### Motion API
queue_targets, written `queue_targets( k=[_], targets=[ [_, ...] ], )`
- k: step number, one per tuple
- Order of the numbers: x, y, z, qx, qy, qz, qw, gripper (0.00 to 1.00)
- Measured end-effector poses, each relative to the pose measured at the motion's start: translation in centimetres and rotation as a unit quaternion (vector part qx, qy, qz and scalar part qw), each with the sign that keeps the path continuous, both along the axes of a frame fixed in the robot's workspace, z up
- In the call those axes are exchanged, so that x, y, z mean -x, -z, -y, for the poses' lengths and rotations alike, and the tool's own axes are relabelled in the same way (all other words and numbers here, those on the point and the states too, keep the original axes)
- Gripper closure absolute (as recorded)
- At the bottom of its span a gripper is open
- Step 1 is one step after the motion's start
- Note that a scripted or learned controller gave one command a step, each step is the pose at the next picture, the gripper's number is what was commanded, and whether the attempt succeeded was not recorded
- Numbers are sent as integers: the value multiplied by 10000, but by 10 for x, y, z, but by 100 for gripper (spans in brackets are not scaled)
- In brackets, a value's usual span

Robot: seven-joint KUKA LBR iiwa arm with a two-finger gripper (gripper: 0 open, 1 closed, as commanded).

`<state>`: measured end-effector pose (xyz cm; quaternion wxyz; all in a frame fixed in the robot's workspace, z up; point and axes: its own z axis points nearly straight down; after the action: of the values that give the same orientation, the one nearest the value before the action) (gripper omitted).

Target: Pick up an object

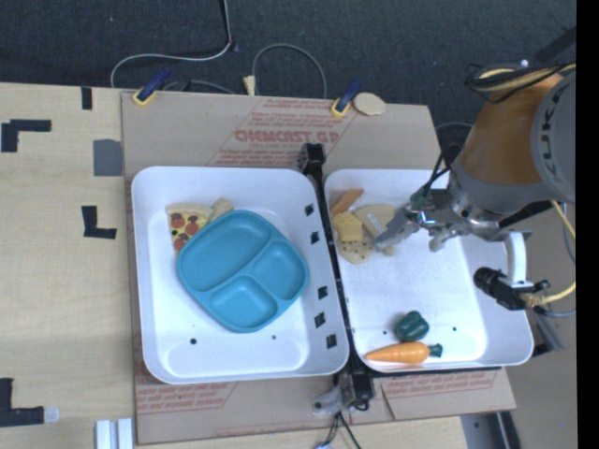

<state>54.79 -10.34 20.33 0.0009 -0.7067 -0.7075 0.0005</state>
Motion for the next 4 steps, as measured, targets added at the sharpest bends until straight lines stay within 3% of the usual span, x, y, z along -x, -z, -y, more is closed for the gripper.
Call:
queue_targets(
  k=[1, 2, 3, 4],
  targets=[
    [67, 40, 18, -6, 22, -36, 10000, 0],
    [64, 121, 29, 13, 6, 19, 10000, 0],
    [-56, 45, 16, 18, -31, 78, 10000, 0],
    [-92, 120, -1, 4, -17, 35, 10000, 0]
  ],
)
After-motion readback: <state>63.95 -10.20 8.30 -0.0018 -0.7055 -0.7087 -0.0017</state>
